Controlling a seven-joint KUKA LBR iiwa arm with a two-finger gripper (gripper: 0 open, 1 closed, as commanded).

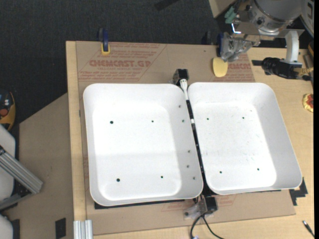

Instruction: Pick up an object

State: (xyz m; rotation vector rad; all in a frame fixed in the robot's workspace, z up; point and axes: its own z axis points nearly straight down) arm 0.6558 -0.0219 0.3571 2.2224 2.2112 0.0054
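A dark floor (75, 14) wraps around my bench from nine o'clock to twelve. The bench top is a brown board (149, 59) printed with red lettering. On it sit two shallow white bins: the left bin (94, 133) and the right bin (279, 133), touching along a black seam at centre. My arm (276, 6) enters at one o'clock. My gripper (230, 51) hangs beyond the right bin's far rim; how wide it is I cannot tell. A small pale yellow object (220, 67) lies on the board just under it. A blue clamp (104, 40) grips the board's edge at eleven o'clock.
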